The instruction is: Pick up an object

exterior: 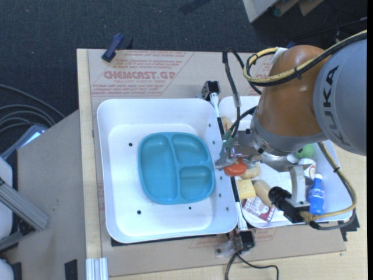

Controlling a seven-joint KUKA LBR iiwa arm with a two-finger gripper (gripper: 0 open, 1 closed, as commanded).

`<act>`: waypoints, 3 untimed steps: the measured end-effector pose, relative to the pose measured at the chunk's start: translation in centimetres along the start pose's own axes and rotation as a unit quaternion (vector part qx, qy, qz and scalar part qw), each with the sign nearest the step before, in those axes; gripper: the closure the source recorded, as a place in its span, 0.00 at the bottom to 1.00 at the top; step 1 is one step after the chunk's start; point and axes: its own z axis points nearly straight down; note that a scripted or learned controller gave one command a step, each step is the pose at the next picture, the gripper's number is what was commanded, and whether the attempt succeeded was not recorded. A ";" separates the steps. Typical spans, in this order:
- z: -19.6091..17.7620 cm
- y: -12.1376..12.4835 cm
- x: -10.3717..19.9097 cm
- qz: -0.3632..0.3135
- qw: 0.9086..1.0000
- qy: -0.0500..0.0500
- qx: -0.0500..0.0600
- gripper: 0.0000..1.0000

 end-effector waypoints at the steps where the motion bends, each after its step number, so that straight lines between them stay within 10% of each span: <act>1: 5.4 8.0 9.0 0.000 1.000 0.000 0.000 1.00; 2: -1.1 7.8 14.8 0.000 1.000 0.000 0.000 1.00; 3: 0.1 15.9 17.5 0.000 1.000 0.000 0.000 1.00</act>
